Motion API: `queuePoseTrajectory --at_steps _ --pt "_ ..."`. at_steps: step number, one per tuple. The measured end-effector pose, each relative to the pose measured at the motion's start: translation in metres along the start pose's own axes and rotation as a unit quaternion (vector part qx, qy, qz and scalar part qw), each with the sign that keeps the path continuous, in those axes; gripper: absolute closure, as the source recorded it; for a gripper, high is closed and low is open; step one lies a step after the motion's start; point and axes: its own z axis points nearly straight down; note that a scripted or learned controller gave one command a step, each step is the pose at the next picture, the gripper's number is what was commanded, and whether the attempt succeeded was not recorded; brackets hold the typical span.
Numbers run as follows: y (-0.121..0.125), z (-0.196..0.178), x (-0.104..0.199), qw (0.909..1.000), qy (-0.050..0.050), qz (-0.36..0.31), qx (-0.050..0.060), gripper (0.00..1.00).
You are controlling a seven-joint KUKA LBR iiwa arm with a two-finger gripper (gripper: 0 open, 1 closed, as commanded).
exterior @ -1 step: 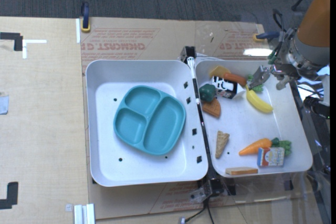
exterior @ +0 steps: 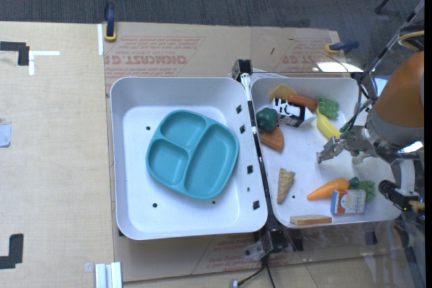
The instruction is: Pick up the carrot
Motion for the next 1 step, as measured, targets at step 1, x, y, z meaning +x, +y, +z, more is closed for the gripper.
queuePoseTrajectory --at_steps 1 --pt "-0.0551 0.0061 0.0248 0.9898 0.001 -0.143 0.0 0.0"
